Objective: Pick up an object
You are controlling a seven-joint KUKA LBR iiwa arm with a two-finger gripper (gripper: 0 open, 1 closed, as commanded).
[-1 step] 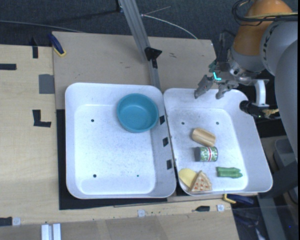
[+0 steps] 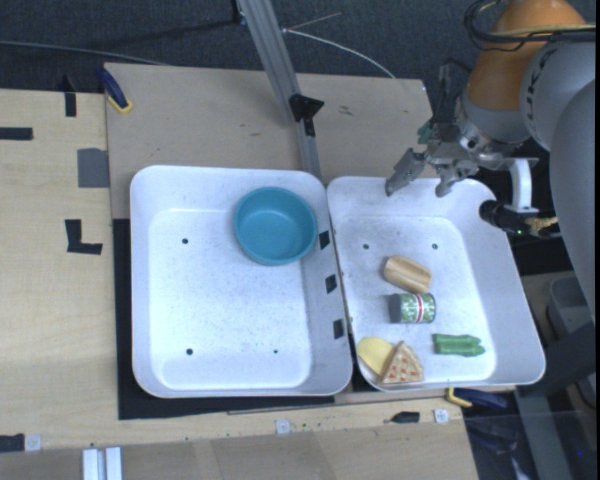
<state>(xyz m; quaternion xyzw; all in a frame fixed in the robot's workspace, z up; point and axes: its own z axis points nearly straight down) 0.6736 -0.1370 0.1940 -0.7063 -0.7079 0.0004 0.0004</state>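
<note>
currently, gripper (image 2: 420, 181): fingers spread, nothing between them, hanging over the far edge of the right bin (image 2: 500, 268).
candidate objects: bread roll (image 2: 407, 271), small green-and-red can (image 2: 413, 308) on its side just beside it, green toy vegetable (image 2: 457, 344), yellow wedge (image 2: 373, 352) touching a pizza slice (image 2: 402, 365); all lie in the near half of the right bin, well apart from the gripper.
risk 1: the can would likely roll off one finger if the close lands off-centre.
risk 2: roll and can sit close together, so a descent between them may shove both and catch neither.
risk 3: wedge and pizza slice lie flat against the bin's near wall; fingers may strike the rim first.
surroundings: blue bowl (image 2: 274, 225) in the left bin (image 2: 170, 298); metal strut (image 2: 280, 68) slanting down to the divide.
obstruction: none between gripper and objects, as far as visible.
</note>
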